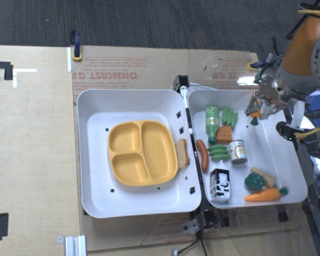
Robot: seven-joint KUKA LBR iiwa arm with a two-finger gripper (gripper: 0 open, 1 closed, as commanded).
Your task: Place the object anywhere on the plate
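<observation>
My gripper (256, 111) hovers at the right bin's (288, 159) two o'clock corner; I cannot tell its grip. The toy foods lie below, unpicked; the yellow plate (142, 152) waits in the left bin (90, 159).

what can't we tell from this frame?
- Gripper: small and cluttered in the camera view; finger state unreadable, as is whether it holds anything.
- Bread slice: its left edge is tucked behind the plate rim.
- Arm: cut off by the right edge.
- Can and milk carton: labels too small to read.
- Brown piece by the broccoli: too small to identify.
</observation>
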